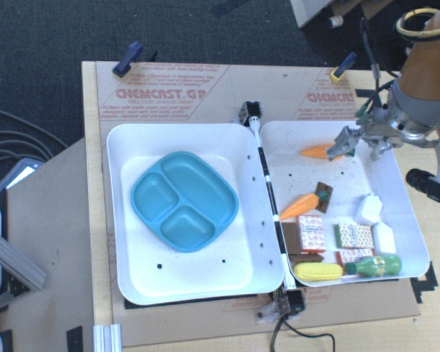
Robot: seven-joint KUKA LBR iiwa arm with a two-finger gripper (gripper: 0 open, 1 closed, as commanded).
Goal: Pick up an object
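From my remote station I see the tool (350, 144) at the right bin's (418, 233) 12 o'clock edge, touching a small orange carrot (315, 152); I cannot tell its state. The left bin (125, 196) holds a blue divided plate (184, 199).

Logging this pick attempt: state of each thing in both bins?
end effector: low at small carrot, grip unclear
larger carrot: lying against bin divider
blue plate: flat in left bin
corn: lying on its side
green bottle: lying on its side
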